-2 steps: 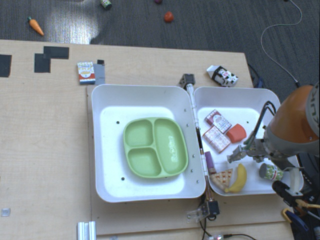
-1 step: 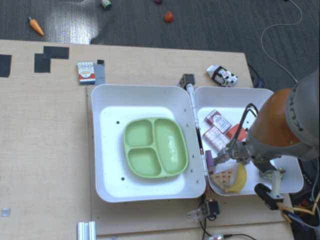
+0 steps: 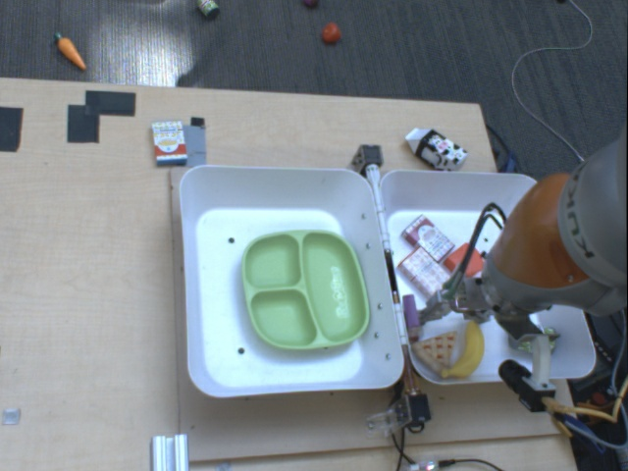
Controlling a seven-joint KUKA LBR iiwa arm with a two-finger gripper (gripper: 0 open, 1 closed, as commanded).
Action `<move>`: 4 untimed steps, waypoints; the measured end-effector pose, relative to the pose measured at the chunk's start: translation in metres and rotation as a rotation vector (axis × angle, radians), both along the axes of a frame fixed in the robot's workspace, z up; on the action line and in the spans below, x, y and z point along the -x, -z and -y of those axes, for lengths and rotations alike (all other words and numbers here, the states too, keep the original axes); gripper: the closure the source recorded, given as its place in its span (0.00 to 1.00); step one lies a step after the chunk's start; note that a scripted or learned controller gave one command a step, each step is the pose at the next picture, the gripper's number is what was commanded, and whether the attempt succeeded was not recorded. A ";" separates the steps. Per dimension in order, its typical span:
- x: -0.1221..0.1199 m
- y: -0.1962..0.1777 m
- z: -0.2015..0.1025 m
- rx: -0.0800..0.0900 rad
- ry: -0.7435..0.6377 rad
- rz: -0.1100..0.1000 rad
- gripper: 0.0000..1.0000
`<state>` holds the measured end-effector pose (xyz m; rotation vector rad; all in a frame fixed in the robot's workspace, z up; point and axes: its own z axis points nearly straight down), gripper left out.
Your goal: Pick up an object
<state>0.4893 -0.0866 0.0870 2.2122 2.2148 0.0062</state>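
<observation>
A: Orange band and grey casing, that's the arm, reaching in from the right over the right bin.

B: And the gripper?

A: It sits low over the middle of that bin, just above the banana. Whether the pincer is apart or together I cannot tell (the wrist hides most of it).

B: What lies under it?

A: The yellow banana curves along the near wall, touching a waffle-like piece. Just beside the gripper, toward the divider, are two small red-and-white cartons and a purple item against the wall. An orange object peeks out next to the cartons.

B: The left bin?

A: It holds a pale green divided plate, lying flat in the centre.

B: Outside the bins?

A: A small box on the bench beyond the left bin, and a black-and-white toy beyond the right one.
</observation>
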 end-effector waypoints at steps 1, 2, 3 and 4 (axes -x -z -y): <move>0.000 0.000 -0.001 0.001 0.001 0.000 0.00; 0.000 0.000 -0.001 0.000 0.001 0.000 0.00; 0.000 0.000 -0.001 0.000 0.001 0.000 0.00; 0.000 0.000 -0.001 -0.001 0.000 0.000 0.00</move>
